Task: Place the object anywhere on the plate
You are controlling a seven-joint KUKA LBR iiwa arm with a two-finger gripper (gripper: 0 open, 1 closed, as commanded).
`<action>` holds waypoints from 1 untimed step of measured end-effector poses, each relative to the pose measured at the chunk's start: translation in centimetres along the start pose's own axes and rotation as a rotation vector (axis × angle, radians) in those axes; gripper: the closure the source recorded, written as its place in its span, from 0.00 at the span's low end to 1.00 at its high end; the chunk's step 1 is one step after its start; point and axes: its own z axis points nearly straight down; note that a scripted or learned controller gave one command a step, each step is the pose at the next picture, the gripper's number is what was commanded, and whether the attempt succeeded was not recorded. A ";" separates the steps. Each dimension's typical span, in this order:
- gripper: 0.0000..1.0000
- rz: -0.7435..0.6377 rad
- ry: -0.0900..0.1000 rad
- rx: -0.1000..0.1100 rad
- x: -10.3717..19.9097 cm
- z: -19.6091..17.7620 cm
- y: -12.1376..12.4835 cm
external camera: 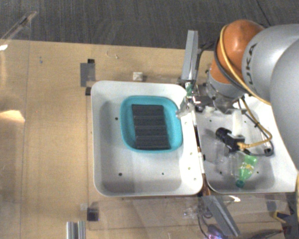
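plate (127, 128) in left bin (104, 173) | bottle (245, 171) in right bin (284, 176) | arm (269, 63) over right bin

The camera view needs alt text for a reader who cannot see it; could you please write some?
A grey robot arm with an orange band reaches from the right over the right white bin, where a green object lies. In the left white bin sits a teal plate with a dark ridged centre.

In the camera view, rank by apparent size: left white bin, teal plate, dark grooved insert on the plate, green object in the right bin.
1. Left white bin
2. Teal plate
3. Dark grooved insert
4. Green object, smallest. It is partly transparent, so its outline is unsure.
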 end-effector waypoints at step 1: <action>0.00 0.000 -0.002 0.001 -7.3 0.0 5.2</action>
